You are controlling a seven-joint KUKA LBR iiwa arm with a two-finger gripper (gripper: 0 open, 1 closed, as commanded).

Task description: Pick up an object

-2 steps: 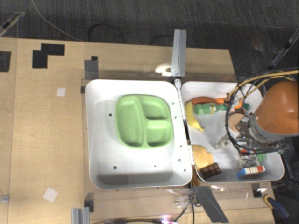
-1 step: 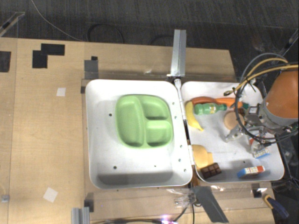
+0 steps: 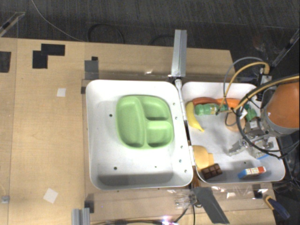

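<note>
On the desk (image 3: 42, 139), the left bin (image 3: 101, 172) holds a green divided tray (image 3: 143, 121) lying upside-down at its centre, well apart from everything else. It is broad and smooth, so I judge it a poor thing to pinch. In the right bin (image 3: 220, 135), the pickable things crowd the wall at nine o'clock: a banana (image 3: 192, 116) at about ten, a green bottle (image 3: 206, 109) touching it, and an orange piece (image 3: 208, 101) behind that at eleven. A yellow lump (image 3: 203, 156) and a brown block (image 3: 211, 171) sit at seven, and a blue-and-white carton (image 3: 251, 172) at five. The tool (image 3: 246, 144) hangs low over bare floor near four o'clock, with nothing between its fingers; whether they are spread I cannot tell. A grab here would likely close on nothing. Aimed at the carton, it may pin it against the bin wall. Loose cables (image 3: 239, 78) loop over the bin's two o'clock corner and could snag
</note>
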